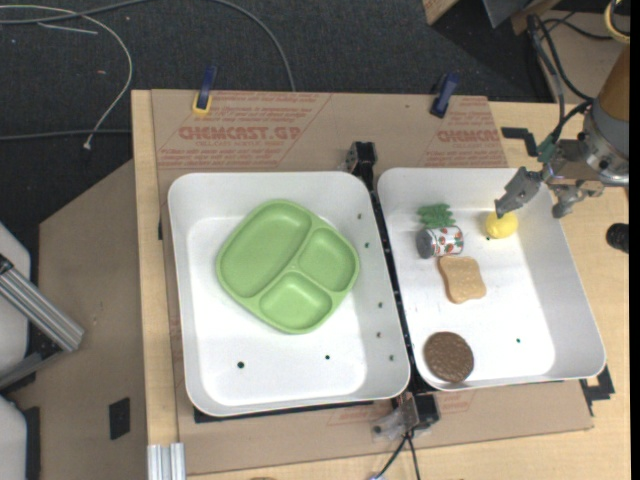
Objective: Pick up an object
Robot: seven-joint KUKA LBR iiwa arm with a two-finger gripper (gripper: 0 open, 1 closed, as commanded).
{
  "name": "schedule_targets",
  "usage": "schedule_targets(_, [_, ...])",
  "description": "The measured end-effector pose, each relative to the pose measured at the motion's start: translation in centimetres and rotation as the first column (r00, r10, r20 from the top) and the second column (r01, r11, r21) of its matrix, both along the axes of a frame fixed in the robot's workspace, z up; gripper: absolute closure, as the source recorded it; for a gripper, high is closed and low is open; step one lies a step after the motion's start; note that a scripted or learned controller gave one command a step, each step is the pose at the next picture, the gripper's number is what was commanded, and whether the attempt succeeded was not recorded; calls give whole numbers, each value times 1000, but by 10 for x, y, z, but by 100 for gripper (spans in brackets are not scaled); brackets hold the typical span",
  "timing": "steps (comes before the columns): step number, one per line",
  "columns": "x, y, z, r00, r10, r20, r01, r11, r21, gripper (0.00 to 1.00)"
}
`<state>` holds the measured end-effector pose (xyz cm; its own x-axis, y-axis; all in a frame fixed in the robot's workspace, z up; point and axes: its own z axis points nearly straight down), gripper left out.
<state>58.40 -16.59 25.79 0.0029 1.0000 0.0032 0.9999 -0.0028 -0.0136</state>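
Just below the wide-spread jaws (pixel 543 196) lies the yellow toy (pixel 502 227), ungripped.

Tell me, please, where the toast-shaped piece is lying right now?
The toast piece lies in the right bin, near its middle, just below the small can and above the round brown disc.

Robotics lab — clamped cardboard bench (pixel 300 128), loose cables (pixel 110 28)
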Motion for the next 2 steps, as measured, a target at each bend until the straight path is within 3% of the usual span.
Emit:
schedule_targets(1, [2, 0, 7, 1000, 3, 13, -3, 1000, -3, 0])
schedule_targets(2, [-7, 4, -41, 1000, 3, 8, -3, 1000, -1, 0])
